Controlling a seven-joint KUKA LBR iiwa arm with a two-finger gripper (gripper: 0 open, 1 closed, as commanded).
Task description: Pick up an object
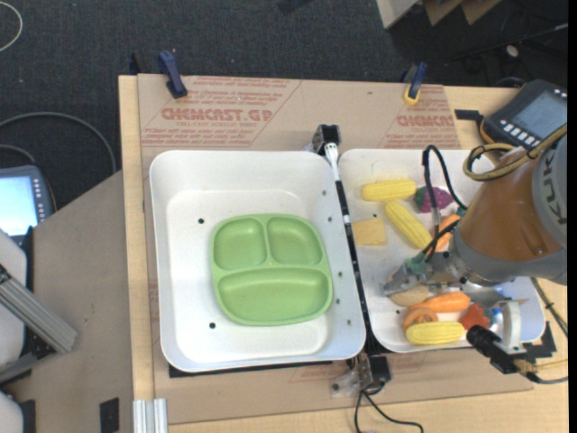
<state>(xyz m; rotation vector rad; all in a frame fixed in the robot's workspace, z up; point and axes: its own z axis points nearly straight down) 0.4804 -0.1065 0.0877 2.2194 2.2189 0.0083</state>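
The right bin (pixel 359 165) holds several toy foods. A corn cob (pixel 388 189) lies at its far side, with a second cob (pixel 407 224) slanting below it. A flat yellow square (pixel 369 233) sits by the bin's left wall. A purple piece (pixel 435 197) lies behind the arm's cables. Near the front are an orange carrot-like piece (pixel 440 304) and a yellow cob (pixel 435 334). My gripper (pixel 407 282) is low in this bin, over a tan piece (pixel 410 297), just left of the carrot-like piece. The wrist hides what lies under it.
The left bin (pixel 171 242) holds a green divided plate (pixel 269 269). A black rail (pixel 343 215) runs between the bins. The arm's orange band (pixel 505 219) and cables cover the right bin's right side. A teach pendant (pixel 532 120) rests at the bench's far right.
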